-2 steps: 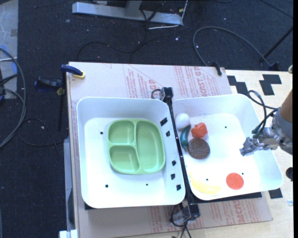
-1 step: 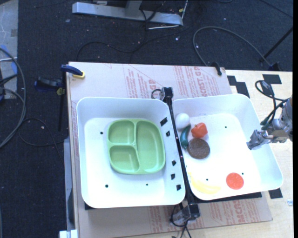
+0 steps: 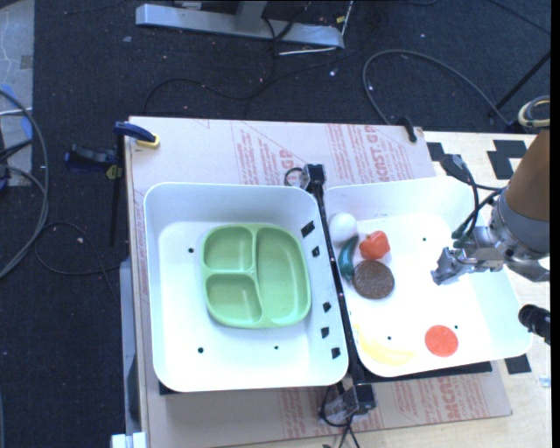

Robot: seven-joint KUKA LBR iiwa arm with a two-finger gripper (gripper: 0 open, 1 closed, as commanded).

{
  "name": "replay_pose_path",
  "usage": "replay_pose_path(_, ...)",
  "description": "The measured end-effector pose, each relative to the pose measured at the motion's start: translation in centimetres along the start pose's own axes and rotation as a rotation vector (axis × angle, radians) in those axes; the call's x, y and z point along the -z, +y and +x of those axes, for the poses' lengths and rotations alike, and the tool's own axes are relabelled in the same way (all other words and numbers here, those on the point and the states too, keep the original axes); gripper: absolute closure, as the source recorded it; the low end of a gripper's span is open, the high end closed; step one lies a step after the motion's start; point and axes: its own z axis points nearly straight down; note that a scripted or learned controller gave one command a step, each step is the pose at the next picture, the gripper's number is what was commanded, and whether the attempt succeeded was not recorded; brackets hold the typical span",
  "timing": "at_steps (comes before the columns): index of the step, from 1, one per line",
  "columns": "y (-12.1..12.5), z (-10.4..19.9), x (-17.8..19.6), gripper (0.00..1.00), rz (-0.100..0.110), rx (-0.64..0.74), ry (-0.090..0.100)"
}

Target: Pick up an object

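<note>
The worktop [image 3: 227, 144] is a pale board printed with faded red lettering, set over a dark speckled floor [image 3: 70, 87]. Black cables [image 3: 420, 79] loop across that floor, and a grey metal bar [image 3: 236, 24] lies along the top of the view. A blue and yellow clamp [image 3: 136, 134] grips the board's upper left corner, and black tape marks [image 3: 507, 162] show at its right side.

Two shallow white bins sit side by side on the board, touching along a dark seam. The left bin [image 3: 166, 350] holds a light green divided plate [image 3: 256, 276] with three compartments, lying flat near the middle.

The right bin [image 3: 490, 328] holds the loose objects. A white ball [image 3: 342, 226] rests near the upper left corner, close to the seam. Just beside it, lower and to the right, is a small red-orange piece [image 3: 374, 245]. Below that lies a brown round disc [image 3: 374, 280], touching a teal curved piece [image 3: 347, 259] on its left. A yellow banana shape [image 3: 385, 352] lies near the bottom edge, and a flat red disc [image 3: 441, 340] sits to its right, apart from it.

The arm [image 3: 529, 201] comes in from the right, and the tool [image 3: 446, 268] hangs over the bare right-middle part of the right bin, well apart from every object. Nothing is seen between its ends; whether it is spread or pressed together I cannot tell.
</note>
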Motion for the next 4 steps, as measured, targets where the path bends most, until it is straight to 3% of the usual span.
replay_pose_path(1, 1.3, 5.9, 0.4, 1.00, -0.001, 0.001, 0.000)
replay_pose_path(4, 4.2, 19.7, -1.7, 1.00, 0.001, 0.000, 0.000)
